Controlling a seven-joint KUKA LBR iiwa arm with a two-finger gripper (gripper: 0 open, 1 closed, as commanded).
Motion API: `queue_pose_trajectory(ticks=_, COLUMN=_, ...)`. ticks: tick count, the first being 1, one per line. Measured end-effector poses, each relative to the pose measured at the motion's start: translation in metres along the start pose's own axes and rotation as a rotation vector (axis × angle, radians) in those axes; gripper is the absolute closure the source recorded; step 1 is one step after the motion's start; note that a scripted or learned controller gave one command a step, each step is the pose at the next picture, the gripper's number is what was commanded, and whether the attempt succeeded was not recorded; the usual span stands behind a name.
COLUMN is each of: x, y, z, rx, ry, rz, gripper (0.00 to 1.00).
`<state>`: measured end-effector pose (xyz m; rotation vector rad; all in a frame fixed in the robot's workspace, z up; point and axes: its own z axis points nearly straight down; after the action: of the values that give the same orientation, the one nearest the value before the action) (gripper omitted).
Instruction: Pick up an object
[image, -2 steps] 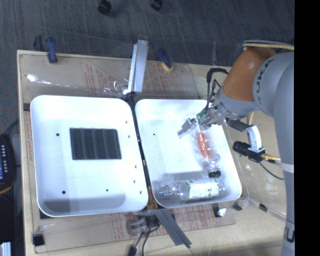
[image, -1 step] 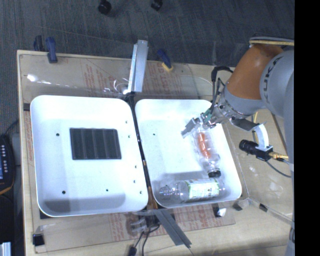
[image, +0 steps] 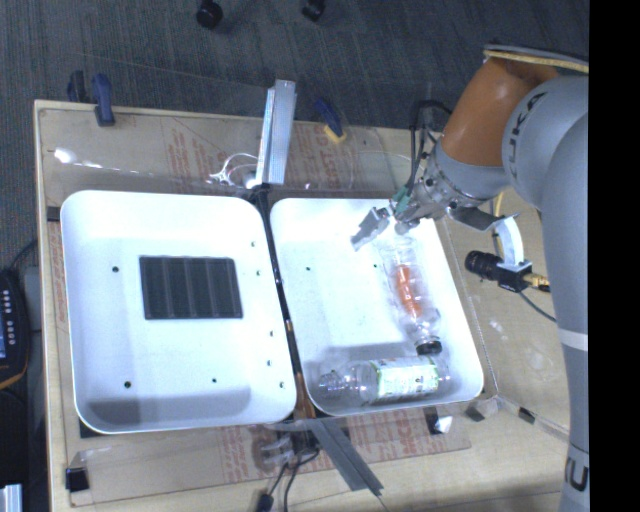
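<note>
You saw the gripper (image: 383, 222), fingers apart and empty, poised over the right bin (image: 330, 300) just above the clear bottle with orange contents (image: 410, 290), whose label, like the white-labelled bottle's (image: 385, 381), was unreadable.

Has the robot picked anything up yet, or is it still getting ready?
Nothing looks picked up yet. The pincer is over the far end of the right bin, just above the clear bottle with orange inside, but I can't see anything held in it. That bottle and the green-labelled bottle both lie on the bin floor. Still to do: grab one and lift it. The left bin holds a dark ridged block.
</note>
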<state>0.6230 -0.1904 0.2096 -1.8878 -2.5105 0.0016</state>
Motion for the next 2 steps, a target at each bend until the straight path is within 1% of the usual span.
queue_pose_trajectory(ticks=1, x=-0.01, y=-0.035, z=0.056, rx=0.002, ry=0.002, rz=-0.048, gripper=0.0)
queue_pose_trajectory(ticks=2, x=-0.006, y=-0.056, z=-0.008, rx=0.0, ry=0.0, rz=-0.039, gripper=0.0)
